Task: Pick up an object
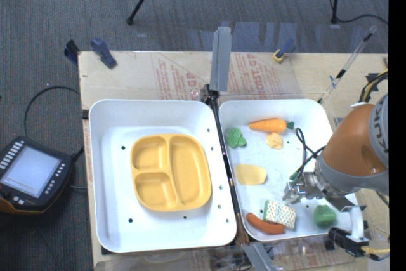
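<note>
Seven small toy foods lie in the right bin (317, 112), one glossy orange carrot (268, 125) at its far side, one yellow three-compartment tray (170, 172) in the left bin (104, 136), the gripper (297, 192) low over the right bin.

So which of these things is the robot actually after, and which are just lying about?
For the job (anything here could be picked):
gripper
carrot
green leafy piece
small orange lump
yellow flat piece
patterned packet
sausage
green round piece

Just lying about:
yellow divided plate
handheld controller
blue clamp
</note>
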Tool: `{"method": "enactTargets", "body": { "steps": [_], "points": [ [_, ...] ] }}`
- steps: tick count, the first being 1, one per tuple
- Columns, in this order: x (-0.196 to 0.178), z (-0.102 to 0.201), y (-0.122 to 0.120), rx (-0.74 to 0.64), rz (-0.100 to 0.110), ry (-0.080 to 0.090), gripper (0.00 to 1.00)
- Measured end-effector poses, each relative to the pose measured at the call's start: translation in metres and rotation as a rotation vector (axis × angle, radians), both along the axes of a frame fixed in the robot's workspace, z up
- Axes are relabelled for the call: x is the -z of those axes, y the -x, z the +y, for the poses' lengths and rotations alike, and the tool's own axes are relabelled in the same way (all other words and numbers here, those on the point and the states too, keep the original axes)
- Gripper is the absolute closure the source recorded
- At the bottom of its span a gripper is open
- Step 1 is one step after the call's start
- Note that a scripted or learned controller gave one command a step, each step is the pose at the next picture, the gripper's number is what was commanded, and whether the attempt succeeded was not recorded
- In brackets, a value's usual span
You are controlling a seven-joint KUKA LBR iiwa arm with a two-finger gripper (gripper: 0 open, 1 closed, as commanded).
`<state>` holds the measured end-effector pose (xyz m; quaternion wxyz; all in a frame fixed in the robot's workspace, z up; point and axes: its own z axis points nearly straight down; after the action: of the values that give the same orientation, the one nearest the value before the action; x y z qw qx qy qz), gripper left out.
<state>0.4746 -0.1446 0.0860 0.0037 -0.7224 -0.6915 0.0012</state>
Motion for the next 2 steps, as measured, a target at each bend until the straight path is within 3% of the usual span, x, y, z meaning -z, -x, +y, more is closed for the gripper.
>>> {"method": "enactTargets", "body": {
  "steps": [1, 2],
  "points": [
    [0.000, 0.000, 0.000, 0.001, -0.001, 0.000, 0.00],
    [-0.001, 0.028, -0.080, -0.091, -0.004, 0.001, 0.00]
  ]
}}
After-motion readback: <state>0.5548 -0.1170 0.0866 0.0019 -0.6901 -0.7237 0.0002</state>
